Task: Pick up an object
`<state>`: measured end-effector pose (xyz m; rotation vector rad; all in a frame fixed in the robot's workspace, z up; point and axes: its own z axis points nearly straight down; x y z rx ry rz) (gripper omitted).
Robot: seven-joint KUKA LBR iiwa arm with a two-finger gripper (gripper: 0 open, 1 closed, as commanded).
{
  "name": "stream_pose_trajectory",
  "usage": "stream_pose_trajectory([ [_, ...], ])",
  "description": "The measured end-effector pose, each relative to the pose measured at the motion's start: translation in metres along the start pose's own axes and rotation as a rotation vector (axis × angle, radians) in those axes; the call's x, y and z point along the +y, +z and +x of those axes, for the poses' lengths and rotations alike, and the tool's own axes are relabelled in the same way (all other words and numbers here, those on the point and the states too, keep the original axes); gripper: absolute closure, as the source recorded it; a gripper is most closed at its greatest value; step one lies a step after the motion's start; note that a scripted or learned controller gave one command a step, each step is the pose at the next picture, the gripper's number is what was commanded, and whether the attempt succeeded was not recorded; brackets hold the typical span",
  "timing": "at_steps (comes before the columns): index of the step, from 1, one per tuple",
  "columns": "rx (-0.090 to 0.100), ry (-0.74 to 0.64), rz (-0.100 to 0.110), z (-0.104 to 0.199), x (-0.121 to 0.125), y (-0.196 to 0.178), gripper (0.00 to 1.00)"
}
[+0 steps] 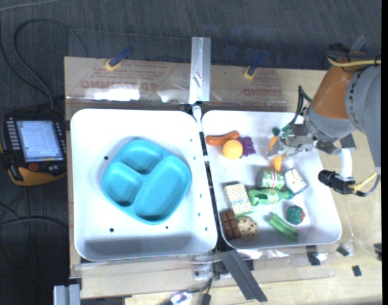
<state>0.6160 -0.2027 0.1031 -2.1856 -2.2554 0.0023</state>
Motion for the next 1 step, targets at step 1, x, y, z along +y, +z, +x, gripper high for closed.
stream_pose_trajectory([
  [1, -0.002, 0.375, 0.002, 0.0786, -0.0173, -0.0996, 1.00],
])
